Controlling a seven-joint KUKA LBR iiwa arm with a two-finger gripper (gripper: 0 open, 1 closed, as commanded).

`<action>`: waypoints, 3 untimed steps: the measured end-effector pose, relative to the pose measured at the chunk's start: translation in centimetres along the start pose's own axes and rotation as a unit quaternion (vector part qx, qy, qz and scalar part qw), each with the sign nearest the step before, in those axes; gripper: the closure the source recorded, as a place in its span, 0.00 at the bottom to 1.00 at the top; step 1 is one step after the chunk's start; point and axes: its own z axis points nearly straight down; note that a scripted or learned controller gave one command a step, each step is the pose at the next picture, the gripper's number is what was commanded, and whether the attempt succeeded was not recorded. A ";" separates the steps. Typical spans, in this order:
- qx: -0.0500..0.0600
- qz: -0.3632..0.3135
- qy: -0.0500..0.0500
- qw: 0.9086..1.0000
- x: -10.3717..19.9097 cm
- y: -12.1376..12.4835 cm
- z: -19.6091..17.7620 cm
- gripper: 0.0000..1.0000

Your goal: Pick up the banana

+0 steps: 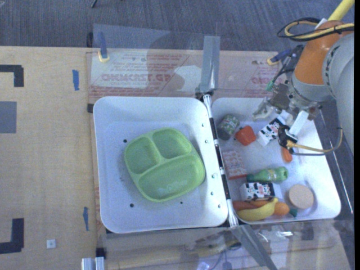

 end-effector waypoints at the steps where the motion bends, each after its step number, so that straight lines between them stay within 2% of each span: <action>1: -0.001 0.113 -0.003 0.994 4.5 -1.0 2.7 0.00; 2: 0.000 0.221 0.000 0.975 3.3 -6.8 3.2 0.00; 3: 0.001 0.221 0.001 0.975 3.4 -6.8 2.2 1.00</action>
